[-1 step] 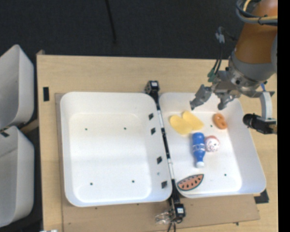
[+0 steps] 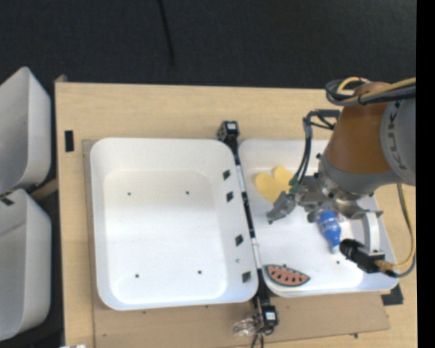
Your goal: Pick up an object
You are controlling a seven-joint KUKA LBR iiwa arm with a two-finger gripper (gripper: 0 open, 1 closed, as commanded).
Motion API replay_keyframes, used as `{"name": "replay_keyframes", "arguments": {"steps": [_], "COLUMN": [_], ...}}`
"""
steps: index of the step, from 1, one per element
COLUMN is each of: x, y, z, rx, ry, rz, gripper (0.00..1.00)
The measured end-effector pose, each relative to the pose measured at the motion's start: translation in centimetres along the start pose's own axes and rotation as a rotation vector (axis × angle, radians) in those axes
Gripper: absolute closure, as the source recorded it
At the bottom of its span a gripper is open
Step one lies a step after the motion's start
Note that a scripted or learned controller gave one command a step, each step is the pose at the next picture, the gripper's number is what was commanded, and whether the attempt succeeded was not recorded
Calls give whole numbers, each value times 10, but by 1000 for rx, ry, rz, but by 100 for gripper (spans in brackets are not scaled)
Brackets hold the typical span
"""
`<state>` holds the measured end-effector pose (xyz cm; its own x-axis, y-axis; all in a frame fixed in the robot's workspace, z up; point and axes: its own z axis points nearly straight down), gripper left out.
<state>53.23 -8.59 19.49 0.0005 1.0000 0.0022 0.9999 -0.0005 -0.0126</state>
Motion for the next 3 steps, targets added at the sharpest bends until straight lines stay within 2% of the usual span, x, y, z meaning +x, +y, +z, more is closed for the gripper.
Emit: {"name": "replay_keyframes", "arguments": {"steps": [1, 2, 3], "x": [63, 124, 163], "y": [58, 110, 132], "z": [-75, -82, -181], "rx": [-25, -20, -27], "ry": [-3, -1, 0], "rz": [-10, -9, -8], "gripper": [0, 0, 0]}}
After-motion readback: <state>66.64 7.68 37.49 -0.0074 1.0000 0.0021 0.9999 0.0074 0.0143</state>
